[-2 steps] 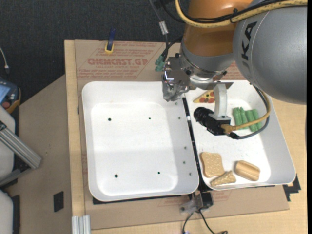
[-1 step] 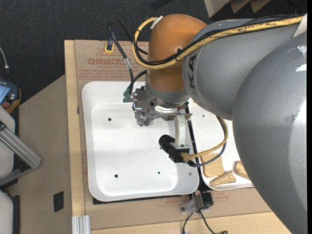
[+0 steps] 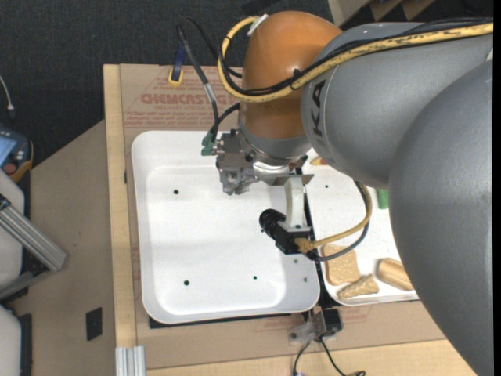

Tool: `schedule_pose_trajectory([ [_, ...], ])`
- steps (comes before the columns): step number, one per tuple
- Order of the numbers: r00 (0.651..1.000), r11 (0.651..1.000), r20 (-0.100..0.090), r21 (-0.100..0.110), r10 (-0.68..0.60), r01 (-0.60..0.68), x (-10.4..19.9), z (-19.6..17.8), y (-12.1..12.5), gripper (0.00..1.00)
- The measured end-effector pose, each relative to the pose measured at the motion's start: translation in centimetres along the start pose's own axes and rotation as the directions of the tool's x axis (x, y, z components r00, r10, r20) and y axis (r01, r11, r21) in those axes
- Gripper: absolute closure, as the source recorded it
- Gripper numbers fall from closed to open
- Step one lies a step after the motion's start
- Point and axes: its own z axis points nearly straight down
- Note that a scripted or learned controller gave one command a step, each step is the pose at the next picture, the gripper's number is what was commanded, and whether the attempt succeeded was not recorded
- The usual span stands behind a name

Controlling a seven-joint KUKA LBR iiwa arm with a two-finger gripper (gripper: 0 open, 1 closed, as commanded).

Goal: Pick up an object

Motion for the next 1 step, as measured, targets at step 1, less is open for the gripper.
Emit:
schedule_pose_trajectory([
  [1, 1.000, 1.000, 0.001, -0.005, 0.000, 0.000, 1.37, 5.53, 6.79, 1.00],
])
